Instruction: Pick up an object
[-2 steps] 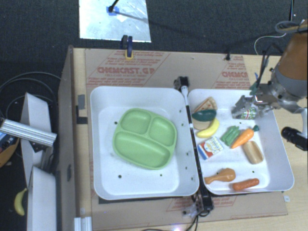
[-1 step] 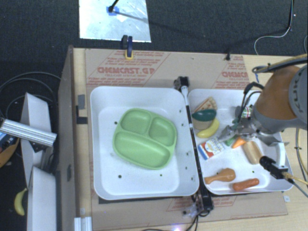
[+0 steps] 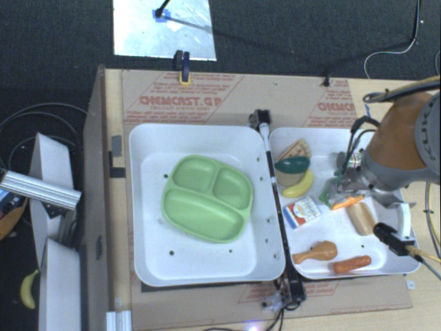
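Orange carrot-like toy [image 3: 346,202], right bin [image 3: 324,135], lying just beside the gripper [image 3: 337,193] among banana [image 3: 298,185], bread roll [image 3: 361,218] and sausage [image 3: 352,263]: grip state cannot be told; judged best approached by descending straight, centring on the carrot, avoiding the neighbours.

Even, bright overhead light with soft shadows; glare on the foil sheet [image 3: 164,18]; slightly soft focus.
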`<state>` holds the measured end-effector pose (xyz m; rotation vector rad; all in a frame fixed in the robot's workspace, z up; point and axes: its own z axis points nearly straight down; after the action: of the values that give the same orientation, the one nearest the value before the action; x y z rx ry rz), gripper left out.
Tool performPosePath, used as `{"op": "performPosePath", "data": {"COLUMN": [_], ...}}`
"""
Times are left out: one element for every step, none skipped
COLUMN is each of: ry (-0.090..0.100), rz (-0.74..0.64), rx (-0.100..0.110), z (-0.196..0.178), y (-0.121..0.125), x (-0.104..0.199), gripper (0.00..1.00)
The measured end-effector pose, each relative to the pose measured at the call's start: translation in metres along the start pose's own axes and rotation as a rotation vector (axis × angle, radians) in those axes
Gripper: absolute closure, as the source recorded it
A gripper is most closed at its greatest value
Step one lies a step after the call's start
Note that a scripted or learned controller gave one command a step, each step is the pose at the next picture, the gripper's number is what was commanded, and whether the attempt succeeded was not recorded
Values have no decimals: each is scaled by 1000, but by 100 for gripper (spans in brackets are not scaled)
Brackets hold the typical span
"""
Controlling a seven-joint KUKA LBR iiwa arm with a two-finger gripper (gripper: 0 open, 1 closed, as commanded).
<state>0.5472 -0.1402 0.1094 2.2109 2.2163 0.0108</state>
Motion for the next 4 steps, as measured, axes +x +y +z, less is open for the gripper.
{"op": "performPosePath", "data": {"ry": [-1,2,1,5], "rz": [5,2,-5,-3], "rx": [7,10,5,16], "z": [-49,-46,28,25], "y": [-5,-5,68,123], "x": [-54,-50,-53,-66], "gripper": [100,0,0,0]}}
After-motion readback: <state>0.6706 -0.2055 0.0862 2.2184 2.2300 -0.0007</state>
